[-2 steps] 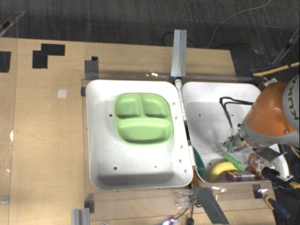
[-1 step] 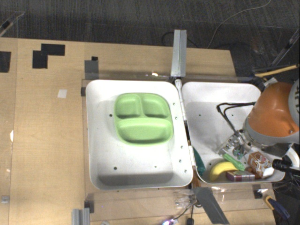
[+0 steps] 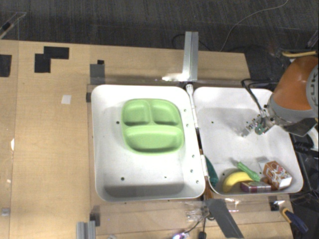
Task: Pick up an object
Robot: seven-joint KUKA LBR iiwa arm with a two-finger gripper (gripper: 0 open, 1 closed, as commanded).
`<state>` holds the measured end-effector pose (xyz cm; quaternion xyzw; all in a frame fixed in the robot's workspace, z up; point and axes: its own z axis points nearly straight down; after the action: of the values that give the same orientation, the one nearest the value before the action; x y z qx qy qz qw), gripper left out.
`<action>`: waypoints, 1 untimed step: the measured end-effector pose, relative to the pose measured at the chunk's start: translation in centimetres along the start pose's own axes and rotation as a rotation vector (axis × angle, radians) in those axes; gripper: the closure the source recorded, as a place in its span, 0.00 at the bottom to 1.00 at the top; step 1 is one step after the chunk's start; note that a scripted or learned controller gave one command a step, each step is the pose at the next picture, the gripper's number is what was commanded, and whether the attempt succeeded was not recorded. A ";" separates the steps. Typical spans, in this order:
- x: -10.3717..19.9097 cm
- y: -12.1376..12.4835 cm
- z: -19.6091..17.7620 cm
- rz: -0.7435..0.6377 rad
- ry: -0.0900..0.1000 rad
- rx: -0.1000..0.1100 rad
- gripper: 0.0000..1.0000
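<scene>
My gripper (image 3: 250, 128) hangs over the upper middle of the right bin (image 3: 219, 108), reaching in from the right under the orange-banded wrist. Nothing shows between its fingers. Along the bin's near edge lie a yellow banana (image 3: 234, 179), a green stick-shaped object (image 3: 248, 170), a dark purple bar (image 3: 254, 186) and a small red-brown carton (image 3: 276, 175). A teal object (image 3: 212, 173) lies against the bin's left wall. The gripper is well above and apart from all of them.
The left bin (image 3: 107, 148) holds a green divided tray (image 3: 151, 124) in its upper middle. A metal post (image 3: 191, 56) stands behind the divider between the bins. Cables run past the right bin's far corner.
</scene>
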<state>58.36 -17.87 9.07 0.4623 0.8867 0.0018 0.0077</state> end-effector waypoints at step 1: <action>-4.0 3.8 -9.8 0.129 0.004 0.004 1.00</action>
<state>63.57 -18.94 18.97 0.5186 0.8550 0.0014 0.0048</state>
